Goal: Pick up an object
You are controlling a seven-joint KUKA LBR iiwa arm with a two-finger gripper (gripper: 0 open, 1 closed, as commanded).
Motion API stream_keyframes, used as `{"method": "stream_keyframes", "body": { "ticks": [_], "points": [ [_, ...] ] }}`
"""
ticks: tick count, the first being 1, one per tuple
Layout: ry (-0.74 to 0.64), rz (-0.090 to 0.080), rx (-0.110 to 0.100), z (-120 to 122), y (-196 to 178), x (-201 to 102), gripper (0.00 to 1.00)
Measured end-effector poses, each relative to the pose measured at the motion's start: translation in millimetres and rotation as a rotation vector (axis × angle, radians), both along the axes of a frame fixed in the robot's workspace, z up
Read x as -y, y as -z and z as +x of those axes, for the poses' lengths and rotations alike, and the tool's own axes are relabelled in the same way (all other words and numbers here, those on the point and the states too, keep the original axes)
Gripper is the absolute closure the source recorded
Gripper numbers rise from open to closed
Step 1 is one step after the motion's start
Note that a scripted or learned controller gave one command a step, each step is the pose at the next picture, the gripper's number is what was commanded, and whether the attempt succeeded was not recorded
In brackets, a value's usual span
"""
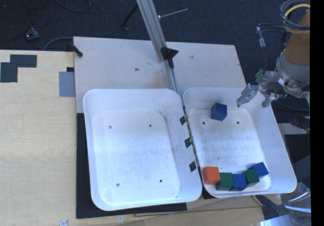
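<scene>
Gripper (257, 96): poised over the far right rim of the right bin (283, 162), fingers spread apart, nothing between them.
Wrist: grey, orange band above, reaching in from the right, hanging above the bin's upper edge.
Nearest target: lone blue cube (218, 111), standing by itself in the far part of the right bin, to the left of the fingers and apart from them.
Further targets: row along the bin's near wall — orange cube (211, 175), green cube (226, 180), second blue cube (239, 180), second green cube (251, 175), third blue cube (260, 169), all touching or just beside one another.
Left bin (93, 119): white, speckled floor, shares a middle wall with the right one.
Beyond: slanted metal rail (152, 23) rising from the bench behind the bins.
Risk one: fingers sitting near the sloped rim; a straight descent likely to strike the wall rather than the floor.
Risk two: lone cube turned at an angle; a closing grip across its corners likely to spin it or squeeze it out.
Risk three: packed row offering no gap for a finger, likely to scatter under a push.
Risk four: closing on air, target lying to one side of the fingers.
</scene>
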State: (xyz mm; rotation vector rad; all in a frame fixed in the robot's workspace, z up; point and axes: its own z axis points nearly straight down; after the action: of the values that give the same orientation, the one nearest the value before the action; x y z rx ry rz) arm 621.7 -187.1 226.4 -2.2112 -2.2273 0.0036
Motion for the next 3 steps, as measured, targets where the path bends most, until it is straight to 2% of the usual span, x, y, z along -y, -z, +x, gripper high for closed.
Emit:
{"method": "stream_keyframes", "body": {
  "ticks": [1,2,3],
  "points": [
    [0.004,0.002,-0.006,45.1,115.9,-35.5,0.0],
    [0.003,0.001,0.0,46.6,136.7,-88.8,0.0],
    [0.004,0.0,0.001,46.5,135.9,-86.9,0.0]
  ]
}}
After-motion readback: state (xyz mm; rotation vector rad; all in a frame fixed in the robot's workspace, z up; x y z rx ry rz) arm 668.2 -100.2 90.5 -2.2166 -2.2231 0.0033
